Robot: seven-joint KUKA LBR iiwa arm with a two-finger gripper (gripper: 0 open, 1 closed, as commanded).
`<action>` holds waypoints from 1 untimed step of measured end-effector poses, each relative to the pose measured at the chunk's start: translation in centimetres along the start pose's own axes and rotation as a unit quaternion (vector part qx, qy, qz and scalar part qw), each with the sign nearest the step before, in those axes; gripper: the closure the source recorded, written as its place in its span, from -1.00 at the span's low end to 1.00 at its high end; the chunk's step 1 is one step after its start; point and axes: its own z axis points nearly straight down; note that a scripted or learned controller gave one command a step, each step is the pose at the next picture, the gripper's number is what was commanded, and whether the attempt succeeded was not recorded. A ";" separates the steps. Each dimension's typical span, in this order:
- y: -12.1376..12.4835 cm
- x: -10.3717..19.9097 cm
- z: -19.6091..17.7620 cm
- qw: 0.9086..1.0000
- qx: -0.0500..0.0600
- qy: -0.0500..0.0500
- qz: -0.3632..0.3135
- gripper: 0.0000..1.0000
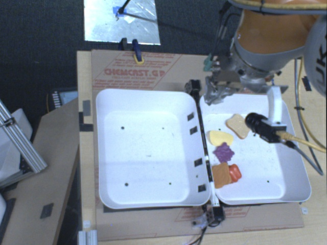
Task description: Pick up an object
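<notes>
- We see the arm (278, 24) enter from the upper right of the frame, its orange band large and close to the camera.
- The tool (218, 93) hangs over the upper left corner of the right bin (291, 182), close to the divider between the two bins; nothing shows between its fingers, and we cannot tell whether they are apart or together.
- The task's things all lie in the right bin, in a loose column along its left side.
- A tan bread-shaped piece (237, 125) sits highest, at centre right of the frame, just left of a black cylindrical part (260, 126) mounted on the arm.
- Below it lies a yellow piece (220, 137), then a purple piece (223, 152) touching or almost touching it.
- Lowest are an orange-brown square piece (220, 174) and a red piece (234, 173), side by side and touching.
- The left bin (148, 147) fills the middle of the frame.
- Both bins rest on a surface (138, 68) covered with printed cardboard.
</notes>
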 end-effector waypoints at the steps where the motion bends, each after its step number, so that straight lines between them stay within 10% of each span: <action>1: -5.0 -1.0 0.4 1.000 0.005 -0.001 0.001 1.00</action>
